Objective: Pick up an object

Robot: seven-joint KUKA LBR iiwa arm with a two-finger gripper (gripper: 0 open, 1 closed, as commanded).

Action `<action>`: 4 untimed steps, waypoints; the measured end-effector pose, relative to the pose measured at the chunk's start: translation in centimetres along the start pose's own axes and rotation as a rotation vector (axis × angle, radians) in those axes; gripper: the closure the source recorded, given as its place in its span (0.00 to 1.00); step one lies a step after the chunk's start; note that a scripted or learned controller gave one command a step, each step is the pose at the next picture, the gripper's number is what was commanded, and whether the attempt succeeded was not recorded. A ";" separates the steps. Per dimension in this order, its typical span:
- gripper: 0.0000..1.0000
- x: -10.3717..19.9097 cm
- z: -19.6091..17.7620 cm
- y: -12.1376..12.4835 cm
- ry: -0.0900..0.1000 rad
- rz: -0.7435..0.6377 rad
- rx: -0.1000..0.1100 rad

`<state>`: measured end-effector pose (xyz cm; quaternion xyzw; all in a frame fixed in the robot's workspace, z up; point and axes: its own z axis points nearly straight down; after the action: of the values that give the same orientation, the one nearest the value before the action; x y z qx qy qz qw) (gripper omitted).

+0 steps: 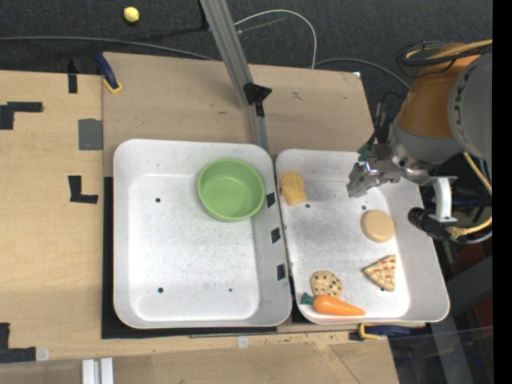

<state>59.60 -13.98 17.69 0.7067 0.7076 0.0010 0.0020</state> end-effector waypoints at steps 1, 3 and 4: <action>1.00 -0.1 -5.0 -1.0 0.001 0.000 0.005; 1.00 5.2 -6.2 0.7 0.002 -0.005 0.006; 1.00 10.6 -4.9 1.9 0.003 -0.005 0.007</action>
<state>61.49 -3.37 22.56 0.7048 0.7094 -0.0005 -0.0014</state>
